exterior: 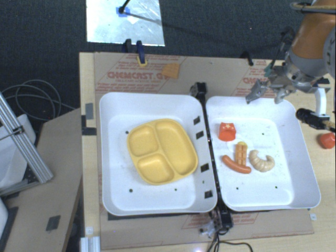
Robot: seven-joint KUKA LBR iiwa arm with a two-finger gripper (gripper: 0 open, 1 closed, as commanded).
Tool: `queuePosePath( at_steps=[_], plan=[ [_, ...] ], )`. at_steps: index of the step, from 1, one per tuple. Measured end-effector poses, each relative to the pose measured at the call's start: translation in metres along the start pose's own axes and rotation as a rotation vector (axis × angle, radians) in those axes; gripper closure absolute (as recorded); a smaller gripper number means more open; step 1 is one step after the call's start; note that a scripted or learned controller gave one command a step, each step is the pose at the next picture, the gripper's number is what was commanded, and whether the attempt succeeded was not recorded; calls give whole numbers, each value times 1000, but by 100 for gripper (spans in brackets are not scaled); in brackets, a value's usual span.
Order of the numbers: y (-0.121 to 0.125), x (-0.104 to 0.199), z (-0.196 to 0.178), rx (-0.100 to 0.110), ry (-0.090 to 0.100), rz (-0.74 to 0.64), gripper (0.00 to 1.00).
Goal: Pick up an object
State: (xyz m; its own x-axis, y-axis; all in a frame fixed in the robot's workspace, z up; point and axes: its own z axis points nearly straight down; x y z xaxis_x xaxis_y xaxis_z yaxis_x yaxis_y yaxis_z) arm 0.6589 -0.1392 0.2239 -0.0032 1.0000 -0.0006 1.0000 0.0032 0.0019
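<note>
The right bin (294,140) holds an orange-red block (227,132), a red sausage (236,165), a small orange waffle-like piece (241,152) and a pale curled shrimp (262,161). My gripper (269,93) hangs above the far rim of the right bin, up and to the right of the orange-red block. Its fingers are spread apart with nothing between them. A yellow divided plate (161,151) lies in the left bin (115,114).
A small red object (326,139) sits on the bench outside the right bin's right edge. A black divider with clips (205,140) runs between the bins. A shiny sheet (126,14) lies on the dark floor beyond the bench.
</note>
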Motion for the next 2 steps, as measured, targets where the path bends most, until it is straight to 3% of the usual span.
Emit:
queuePosePath(
  at_steps=[1, 2],
  plan=[
    [-75, 7, 143, 5, 3, 4, 0],
    [-126, 19, 140, 5, 2, 3, 0]
  ],
)
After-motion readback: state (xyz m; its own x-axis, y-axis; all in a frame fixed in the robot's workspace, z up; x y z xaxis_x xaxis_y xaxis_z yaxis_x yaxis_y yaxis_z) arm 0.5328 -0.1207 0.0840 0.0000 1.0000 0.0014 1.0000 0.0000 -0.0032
